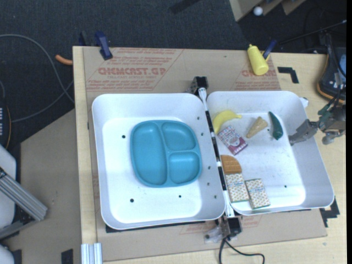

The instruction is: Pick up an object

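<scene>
Approach step, nothing lifted yet; gripper (309, 130) poised at right bin's (316, 169) three o'clock rim, finger state impossible to tell; next, reaching toward nine o'clock for green object (275, 126).

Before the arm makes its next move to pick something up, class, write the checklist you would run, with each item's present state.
1. Gripper holds nothing yet: ok; it is at the right bin's right rim.
2. Fingers open wide enough: cannot tell.
3. Objects to pick from in the right bin: ok; banana, dark green object, tan wedge, snack packet.
4. Nearest object stands apart: ok; the dark green object touches nothing.
5. Two boxes separable: not ok; side by side, touching.
</scene>
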You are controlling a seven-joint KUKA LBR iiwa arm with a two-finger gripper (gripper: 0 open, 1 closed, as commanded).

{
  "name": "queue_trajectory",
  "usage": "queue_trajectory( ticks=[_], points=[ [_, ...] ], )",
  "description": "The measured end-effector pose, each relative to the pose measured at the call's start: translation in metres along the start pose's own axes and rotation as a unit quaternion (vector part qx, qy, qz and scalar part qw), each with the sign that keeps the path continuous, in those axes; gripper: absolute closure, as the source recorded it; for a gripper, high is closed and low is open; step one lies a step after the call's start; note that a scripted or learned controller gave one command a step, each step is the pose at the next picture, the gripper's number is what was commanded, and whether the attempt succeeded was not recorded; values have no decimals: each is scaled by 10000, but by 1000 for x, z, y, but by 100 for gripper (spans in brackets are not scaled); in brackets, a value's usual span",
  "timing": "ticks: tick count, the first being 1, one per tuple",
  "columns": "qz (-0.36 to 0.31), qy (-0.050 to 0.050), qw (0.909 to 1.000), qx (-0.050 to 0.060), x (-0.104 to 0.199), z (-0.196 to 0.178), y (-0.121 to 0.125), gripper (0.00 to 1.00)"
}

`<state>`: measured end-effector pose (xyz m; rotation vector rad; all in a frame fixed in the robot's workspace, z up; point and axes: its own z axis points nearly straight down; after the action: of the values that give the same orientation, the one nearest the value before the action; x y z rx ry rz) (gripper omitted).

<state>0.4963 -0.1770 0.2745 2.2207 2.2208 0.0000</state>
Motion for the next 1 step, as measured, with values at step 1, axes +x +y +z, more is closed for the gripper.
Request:
queue_trajectory(
  ticks=[1],
  points=[
    [-3,2,10000,5,-3,100,80,0]
  ],
)
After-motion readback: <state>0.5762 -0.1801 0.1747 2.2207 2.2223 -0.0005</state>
